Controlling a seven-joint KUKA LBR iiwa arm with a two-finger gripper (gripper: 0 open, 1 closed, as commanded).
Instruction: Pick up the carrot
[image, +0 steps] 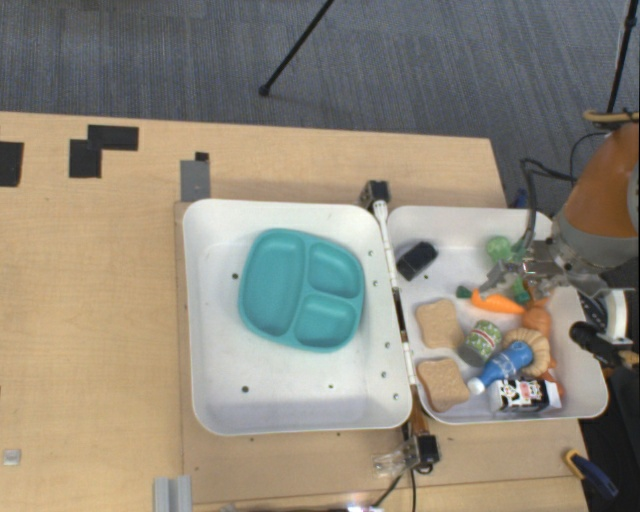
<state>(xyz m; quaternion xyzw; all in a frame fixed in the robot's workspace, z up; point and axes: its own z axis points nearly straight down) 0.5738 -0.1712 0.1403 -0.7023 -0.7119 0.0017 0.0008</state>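
The carrot (493, 301) is orange with a green tip and lies across the middle of the right bin (450, 228). My gripper (520, 275) hangs just above and to the right of the carrot, beside a green vegetable toy (499, 247). The grey arm with its orange band (603, 190) reaches in from the right edge. Nothing shows between the metal fingers.
The right bin also holds a black block (416, 259), two bread slices (436, 322), a green can (482, 340), a blue bottle (506, 362), a croissant (541, 347) and a small carton (525, 396). A teal divided plate (300, 288) sits in the left bin (215, 380).
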